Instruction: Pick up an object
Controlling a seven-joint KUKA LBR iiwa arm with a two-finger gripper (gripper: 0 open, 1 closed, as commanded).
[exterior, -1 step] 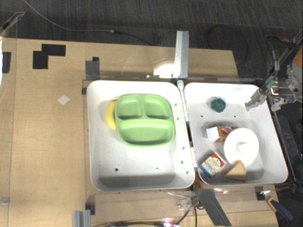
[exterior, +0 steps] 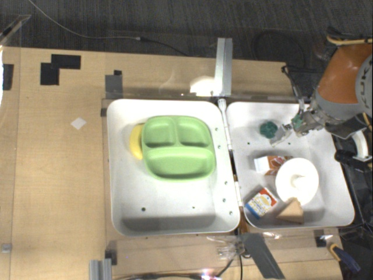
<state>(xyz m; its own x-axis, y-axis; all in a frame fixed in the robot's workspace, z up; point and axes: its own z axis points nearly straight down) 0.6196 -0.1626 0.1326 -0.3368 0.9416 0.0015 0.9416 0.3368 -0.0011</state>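
Note:
My gripper (exterior: 293, 126) hangs over the back of the right bin (exterior: 344, 206), reaching in from the right below the orange band of the arm (exterior: 341, 80). A small dark teal object (exterior: 268, 129) lies just left of the gripper, a short gap apart from it. Nearer the front of that bin are a small brown and white box (exterior: 270, 163), a white round lid-like piece (exterior: 297, 179), a blue, white and orange packet (exterior: 260, 203) and a tan wedge (exterior: 291, 211).
The left bin (exterior: 125, 209) holds a green divided tray (exterior: 176, 146) with a yellow object (exterior: 135, 142) showing from under its left edge. A metal post (exterior: 224, 66) stands behind the wall between the bins. Cables lie along the bench's right edge.

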